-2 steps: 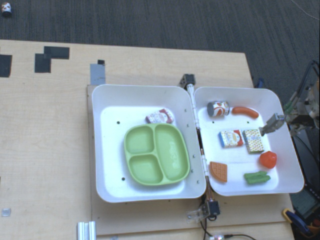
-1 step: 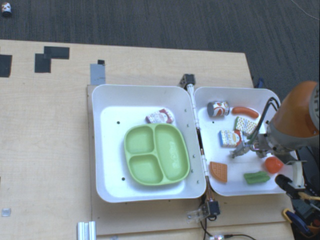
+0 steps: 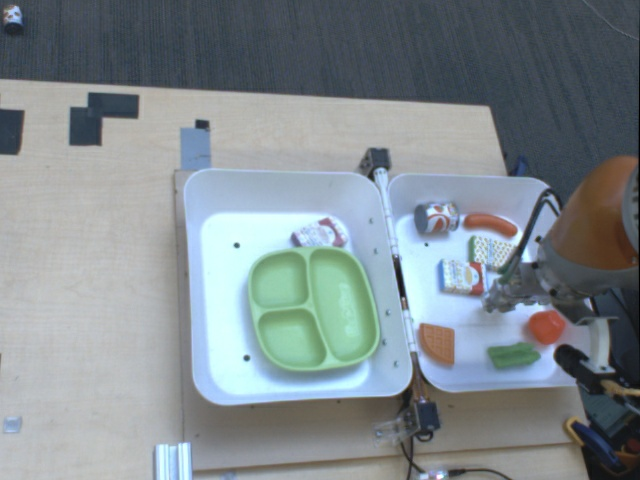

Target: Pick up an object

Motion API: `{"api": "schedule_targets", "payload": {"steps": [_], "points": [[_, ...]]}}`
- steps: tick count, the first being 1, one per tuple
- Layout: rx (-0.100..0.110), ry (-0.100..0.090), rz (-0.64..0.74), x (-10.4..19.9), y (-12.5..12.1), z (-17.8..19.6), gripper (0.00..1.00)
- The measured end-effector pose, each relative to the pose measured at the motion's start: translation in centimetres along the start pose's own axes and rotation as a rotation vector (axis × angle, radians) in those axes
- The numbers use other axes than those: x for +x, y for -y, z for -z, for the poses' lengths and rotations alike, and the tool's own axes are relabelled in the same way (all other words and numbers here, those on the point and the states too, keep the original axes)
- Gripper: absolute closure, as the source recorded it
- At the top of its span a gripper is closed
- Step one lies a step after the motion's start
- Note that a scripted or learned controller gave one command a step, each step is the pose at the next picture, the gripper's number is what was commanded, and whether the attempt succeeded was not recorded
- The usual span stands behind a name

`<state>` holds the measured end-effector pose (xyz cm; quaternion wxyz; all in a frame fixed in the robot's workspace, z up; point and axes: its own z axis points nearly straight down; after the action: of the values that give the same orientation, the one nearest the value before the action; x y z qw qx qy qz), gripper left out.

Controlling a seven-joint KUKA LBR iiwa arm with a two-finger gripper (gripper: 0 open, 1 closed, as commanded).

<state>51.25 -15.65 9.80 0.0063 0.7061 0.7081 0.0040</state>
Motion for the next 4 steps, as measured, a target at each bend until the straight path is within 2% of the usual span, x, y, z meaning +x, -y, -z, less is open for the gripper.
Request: {"api": "schedule_targets", "payload": {"steps": [1,2,3,4], "points": [[0.001,0.0,0.0,0.0,0.0,0.0,0.0],[0.004,-0.001,0.0,7.3,2.3,-1.0,0.0],[-0.002,-0.001,0.001,7.3,2.1,0.1,1.0],[-0.002,-0.001,0.001,7.3,2.1,0.1,0.0]]}}
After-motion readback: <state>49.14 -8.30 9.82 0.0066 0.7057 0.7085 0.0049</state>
